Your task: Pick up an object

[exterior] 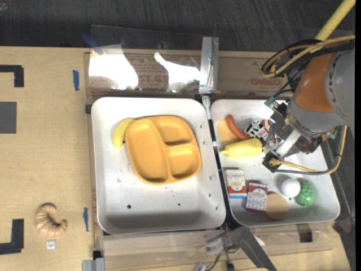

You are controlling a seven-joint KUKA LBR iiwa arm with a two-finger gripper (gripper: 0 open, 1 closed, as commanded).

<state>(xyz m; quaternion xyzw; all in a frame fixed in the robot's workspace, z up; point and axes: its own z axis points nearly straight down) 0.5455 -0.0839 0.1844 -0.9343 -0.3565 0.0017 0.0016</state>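
In the right bin (330, 208), my gripper (272, 144) hangs low over the upper middle, just right of a yellow squeeze bottle (243, 148) that lies on its side. A small black-and-white toy (258, 129) sits right beside the gripper's upper left, and an orange-red sausage-shaped piece (231, 129) lies above the bottle. Nothing can be seen held in the gripper.
Near the right bin's front lie two small boxes (236, 183) (256, 196), a tan round piece (276, 205), a white ball (291, 187) and a green lump (306, 193). The left bin (107, 196) holds an orange divided plate (162, 148) with a banana (119, 131) at its left. A croissant (51, 219) lies on the bench.
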